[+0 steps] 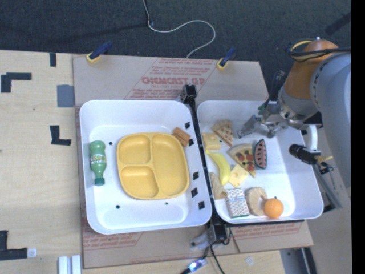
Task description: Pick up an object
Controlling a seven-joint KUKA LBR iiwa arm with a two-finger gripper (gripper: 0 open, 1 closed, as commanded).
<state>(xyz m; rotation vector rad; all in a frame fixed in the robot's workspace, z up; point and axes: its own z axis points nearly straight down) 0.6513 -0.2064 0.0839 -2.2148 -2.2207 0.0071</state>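
Wooden bench [34,170] on dark carpet [68,10]. Left bin [102,210] – yellow divided plate [153,165], green bottle [97,161]. Right bin [296,204] – toy foods, banana [221,167], orange [274,208]. Gripper [259,129] above, jaws parted, holding nothing.

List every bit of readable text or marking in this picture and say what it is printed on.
"CHEMCAST" with more letters after it, in red on the cardboard sheet behind the bins; the smaller red lines beneath are too blurred to read.
Small carton in the right bin: print too small to read.
Green bottle label: unreadable.
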